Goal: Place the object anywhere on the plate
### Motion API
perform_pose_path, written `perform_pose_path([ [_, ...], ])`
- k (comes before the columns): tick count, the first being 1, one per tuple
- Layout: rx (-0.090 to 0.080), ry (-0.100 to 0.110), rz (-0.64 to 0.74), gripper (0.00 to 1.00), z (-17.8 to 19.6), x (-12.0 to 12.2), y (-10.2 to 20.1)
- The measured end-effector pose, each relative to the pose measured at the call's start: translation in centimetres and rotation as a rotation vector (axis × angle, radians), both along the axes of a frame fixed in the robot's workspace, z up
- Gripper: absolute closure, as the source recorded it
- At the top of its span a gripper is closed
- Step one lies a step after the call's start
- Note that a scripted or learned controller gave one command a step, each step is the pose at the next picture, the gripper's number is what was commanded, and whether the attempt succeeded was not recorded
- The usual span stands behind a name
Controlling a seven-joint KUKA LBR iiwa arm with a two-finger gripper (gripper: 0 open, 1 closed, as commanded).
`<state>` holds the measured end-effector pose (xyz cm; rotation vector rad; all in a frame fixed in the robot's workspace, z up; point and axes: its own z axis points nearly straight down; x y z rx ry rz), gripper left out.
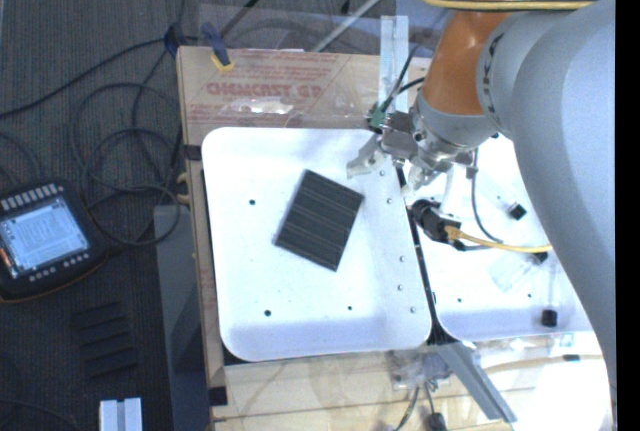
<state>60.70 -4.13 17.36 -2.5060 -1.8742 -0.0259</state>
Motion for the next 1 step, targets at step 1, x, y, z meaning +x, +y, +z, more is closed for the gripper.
perform_pose_path([
  [1, -0.022, 0.009, -0.123, 0.0, 9.36, 2.31, 10.53],
])
